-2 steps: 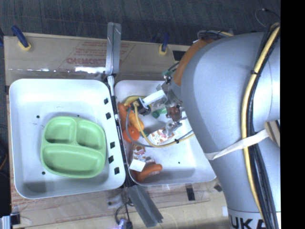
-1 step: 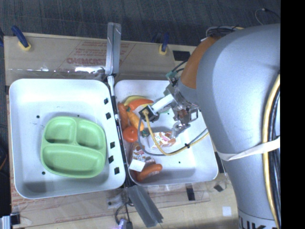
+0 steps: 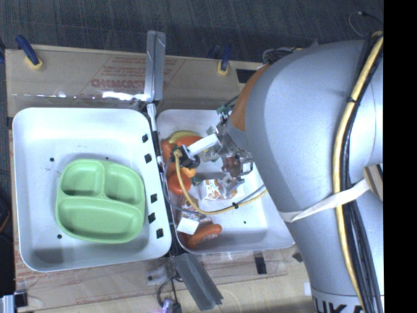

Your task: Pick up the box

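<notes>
The grey arm reaches from the right over the right bin (image 3: 257, 230). Its gripper (image 3: 232, 166) hangs low among the clutter in the middle of that bin. A small box (image 3: 211, 189) with white and orange print lies just below and left of the gripper, close to it; whether they touch I cannot tell. Much of the bin's right half is hidden by the arm's body.
Left of the gripper lie orange and red toy foods (image 3: 176, 175) and a yellow piece (image 3: 184, 137). A small white block (image 3: 187, 225) and a red sausage (image 3: 207, 233) sit near the front wall. The left bin (image 3: 32, 135) holds a green divided plate (image 3: 101, 201).
</notes>
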You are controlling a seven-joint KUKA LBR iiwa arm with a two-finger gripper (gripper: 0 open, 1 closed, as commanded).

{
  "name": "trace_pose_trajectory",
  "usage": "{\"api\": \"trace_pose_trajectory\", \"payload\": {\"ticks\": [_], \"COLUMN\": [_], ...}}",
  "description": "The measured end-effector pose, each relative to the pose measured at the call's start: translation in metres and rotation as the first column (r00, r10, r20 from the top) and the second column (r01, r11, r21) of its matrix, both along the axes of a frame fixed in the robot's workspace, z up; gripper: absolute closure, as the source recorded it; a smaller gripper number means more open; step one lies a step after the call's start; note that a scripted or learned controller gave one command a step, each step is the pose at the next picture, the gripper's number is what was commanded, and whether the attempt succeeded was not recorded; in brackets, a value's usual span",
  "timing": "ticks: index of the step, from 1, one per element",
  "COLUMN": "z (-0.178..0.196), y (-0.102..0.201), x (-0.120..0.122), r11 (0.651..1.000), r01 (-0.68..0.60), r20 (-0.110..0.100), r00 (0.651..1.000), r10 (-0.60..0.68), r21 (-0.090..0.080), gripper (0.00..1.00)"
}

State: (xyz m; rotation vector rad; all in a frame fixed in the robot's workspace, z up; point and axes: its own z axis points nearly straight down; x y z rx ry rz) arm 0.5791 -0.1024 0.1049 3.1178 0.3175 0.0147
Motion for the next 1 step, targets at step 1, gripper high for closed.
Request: {"api": "trace_pose_trajectory", "payload": {"ticks": [1], "z": [0.0018], "y": [-0.0039], "x": [-0.0124], "r11": [0.998], "r01": [-0.056], "r20": [0.020], "r00": [0.998], "r10": [0.056], "r21": [0.005], "gripper": [0.00]}}
